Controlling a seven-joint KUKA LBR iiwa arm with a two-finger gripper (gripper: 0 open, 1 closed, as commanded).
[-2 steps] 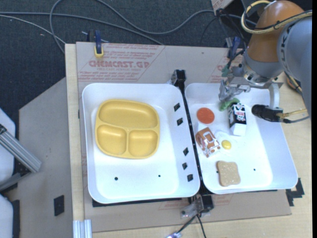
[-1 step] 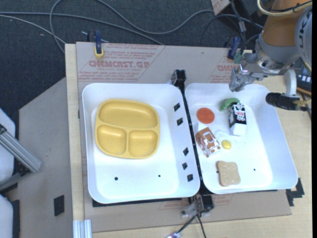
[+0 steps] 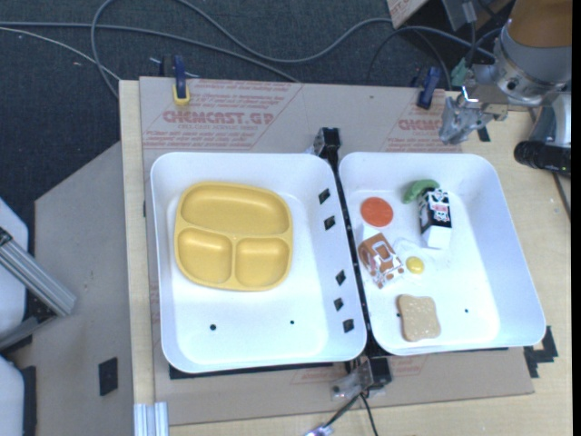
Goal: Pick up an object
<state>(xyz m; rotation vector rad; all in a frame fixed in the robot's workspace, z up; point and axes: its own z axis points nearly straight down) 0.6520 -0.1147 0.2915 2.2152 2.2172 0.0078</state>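
The things to be picked lie in the right bin, gathered in its left half; a green item sits nearest the far edge, touching the top of a small black-and-white carton that lies just below it; a flat orange-red disc lies to the left of the carton, near the divide between the bins; nearer the front, a small box with brown and white print lies tilted, and a little yellow ball rests just beside its right side; a tan slice of toast lies flat near the bin's front edge, apart from the rest; none of these is touched by the arm.

The gripper hangs above the bench's far edge, beyond the far rim of the right bin and clear of everything in it; nothing sits between its fingers, and whether they are spread or pressed together cannot be told from this slant; the grey arm with its orange band rises from it toward the upper right corner.

The left bin holds a yellow divided plate with three compartments, set toward its far left corner; the bins stand side by side, touching along a black seam; a blue-and-yellow clamp grips the board's far edge at the left; grey cables loop on the dark floor beyond.
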